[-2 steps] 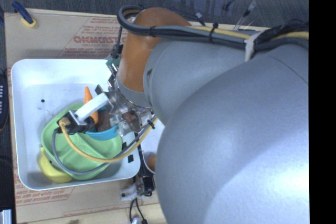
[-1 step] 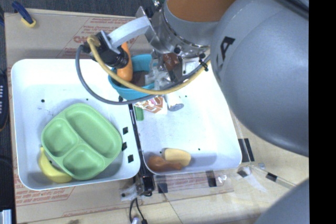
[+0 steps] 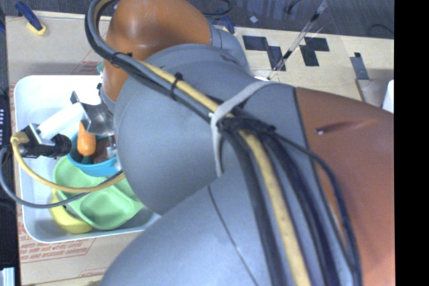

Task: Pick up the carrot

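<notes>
Clearly orange, the carrot (image 3: 86,141) stands upright.

Arm (image 3: 201,144) was grey with an orange band (image 3: 151,17); black and yellow cables (image 3: 268,164) ran along it, white-strapped.

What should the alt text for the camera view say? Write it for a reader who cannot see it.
A large grey robot arm reaches from the right over a white bin, its gripper down beside an orange carrot. The carrot stands in a blue bowl, with green and yellow items below it.
</notes>
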`<action>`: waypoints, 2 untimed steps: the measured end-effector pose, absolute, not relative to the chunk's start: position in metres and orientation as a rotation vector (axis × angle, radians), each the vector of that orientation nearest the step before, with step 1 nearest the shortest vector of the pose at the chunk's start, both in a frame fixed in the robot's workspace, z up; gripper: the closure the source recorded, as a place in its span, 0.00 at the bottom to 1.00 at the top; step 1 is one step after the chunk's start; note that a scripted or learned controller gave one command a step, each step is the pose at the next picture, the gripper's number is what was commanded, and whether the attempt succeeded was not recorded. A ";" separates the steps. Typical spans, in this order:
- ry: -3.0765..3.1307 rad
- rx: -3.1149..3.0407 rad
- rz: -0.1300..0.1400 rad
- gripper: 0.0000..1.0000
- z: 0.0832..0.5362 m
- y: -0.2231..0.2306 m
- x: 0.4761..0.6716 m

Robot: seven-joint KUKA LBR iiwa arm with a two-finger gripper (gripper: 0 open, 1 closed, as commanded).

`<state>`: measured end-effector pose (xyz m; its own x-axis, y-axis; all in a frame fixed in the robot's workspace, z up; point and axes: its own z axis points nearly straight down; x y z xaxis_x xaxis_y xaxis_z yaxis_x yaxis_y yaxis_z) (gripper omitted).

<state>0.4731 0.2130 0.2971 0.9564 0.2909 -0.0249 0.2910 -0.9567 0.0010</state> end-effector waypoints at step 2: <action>0.414 3.114 -0.031 0.00 0.171 0.218 0.472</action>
